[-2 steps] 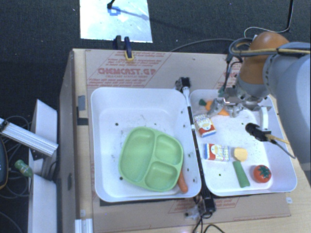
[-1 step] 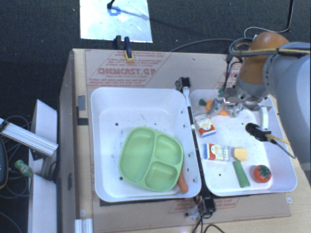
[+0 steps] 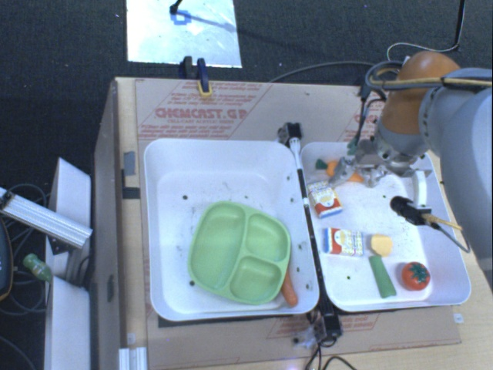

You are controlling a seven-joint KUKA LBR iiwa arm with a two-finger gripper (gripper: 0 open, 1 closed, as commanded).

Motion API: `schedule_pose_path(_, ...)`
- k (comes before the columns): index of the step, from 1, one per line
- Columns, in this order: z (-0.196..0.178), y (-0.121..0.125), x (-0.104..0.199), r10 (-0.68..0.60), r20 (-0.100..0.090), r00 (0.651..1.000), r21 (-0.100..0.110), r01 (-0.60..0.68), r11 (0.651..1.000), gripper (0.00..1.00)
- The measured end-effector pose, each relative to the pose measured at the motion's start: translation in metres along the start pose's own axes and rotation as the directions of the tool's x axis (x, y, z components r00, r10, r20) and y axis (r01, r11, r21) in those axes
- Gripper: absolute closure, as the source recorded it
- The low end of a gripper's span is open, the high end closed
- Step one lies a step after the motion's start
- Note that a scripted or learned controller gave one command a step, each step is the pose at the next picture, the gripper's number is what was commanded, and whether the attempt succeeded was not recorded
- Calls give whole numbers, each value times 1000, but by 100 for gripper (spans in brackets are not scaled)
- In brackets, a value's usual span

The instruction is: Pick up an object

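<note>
Closely beside the tool, a small orange piece is seen at the back of the right bin; whether the tool is spread or pressed together cannot be told. That bin and the left bin are carried by a brown-papered tabletop, surrounded by dark carpet.

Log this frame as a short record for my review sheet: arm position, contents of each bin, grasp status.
arm: gripper low over the far end of the right bin
beside gripper: small orange piece
right bin, other items: upper carton, lower carton, yellow piece, green stick, tomato
left bin: green divided plate, sausage against its near right edge
grasp: cannot tell
</note>
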State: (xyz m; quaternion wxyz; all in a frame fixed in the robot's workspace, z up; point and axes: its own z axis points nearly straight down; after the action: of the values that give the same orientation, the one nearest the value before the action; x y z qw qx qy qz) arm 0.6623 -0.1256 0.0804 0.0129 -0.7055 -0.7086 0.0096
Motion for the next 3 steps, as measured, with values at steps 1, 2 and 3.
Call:
schedule_pose_path(1,1,0,-10,-1,-2,1000,1,1,1000,0)
schedule_pose_path(2,-10,-1,-11,-2,-2,1000,2,2,1000,100)
schedule_pose_path(3,-10,0,-11,-2,-2,1000,1,2,1000,0)
